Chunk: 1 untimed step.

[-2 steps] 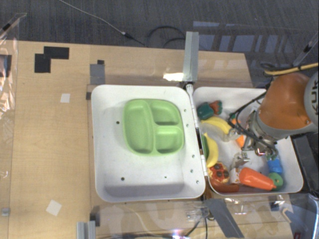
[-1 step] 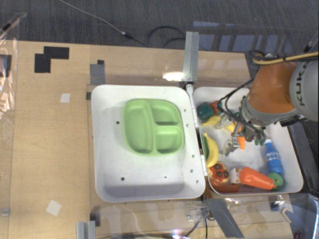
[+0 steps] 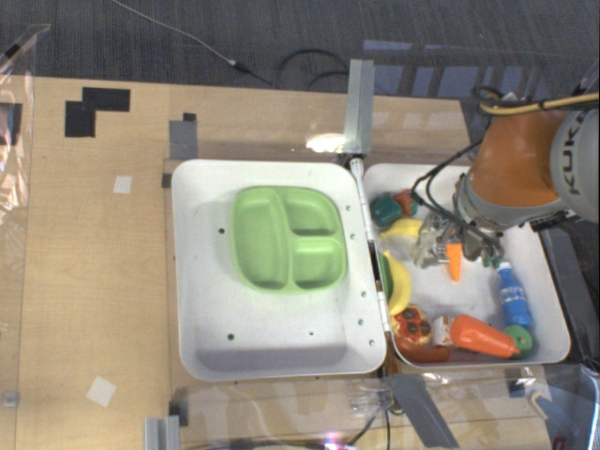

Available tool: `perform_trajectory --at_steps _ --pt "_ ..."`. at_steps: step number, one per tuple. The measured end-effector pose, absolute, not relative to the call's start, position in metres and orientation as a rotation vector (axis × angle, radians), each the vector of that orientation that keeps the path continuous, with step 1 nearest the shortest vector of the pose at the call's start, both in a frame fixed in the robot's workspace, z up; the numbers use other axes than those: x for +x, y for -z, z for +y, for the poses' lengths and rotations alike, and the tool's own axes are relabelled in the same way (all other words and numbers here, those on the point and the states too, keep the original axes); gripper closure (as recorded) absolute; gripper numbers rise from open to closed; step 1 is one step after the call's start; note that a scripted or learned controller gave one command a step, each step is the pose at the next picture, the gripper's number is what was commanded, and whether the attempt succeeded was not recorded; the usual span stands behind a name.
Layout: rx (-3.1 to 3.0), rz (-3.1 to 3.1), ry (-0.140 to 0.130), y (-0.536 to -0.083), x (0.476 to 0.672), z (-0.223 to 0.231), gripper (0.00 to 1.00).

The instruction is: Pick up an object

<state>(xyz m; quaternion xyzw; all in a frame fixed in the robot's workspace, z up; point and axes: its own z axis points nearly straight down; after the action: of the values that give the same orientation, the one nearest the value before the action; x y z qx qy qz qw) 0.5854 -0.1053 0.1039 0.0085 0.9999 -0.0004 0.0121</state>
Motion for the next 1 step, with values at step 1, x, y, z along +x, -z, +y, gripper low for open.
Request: perform_trajectory --at_steps 1 --pt "-0.034 3.130 0.003 -0.1223 0.6042 -0.1316 1.00"
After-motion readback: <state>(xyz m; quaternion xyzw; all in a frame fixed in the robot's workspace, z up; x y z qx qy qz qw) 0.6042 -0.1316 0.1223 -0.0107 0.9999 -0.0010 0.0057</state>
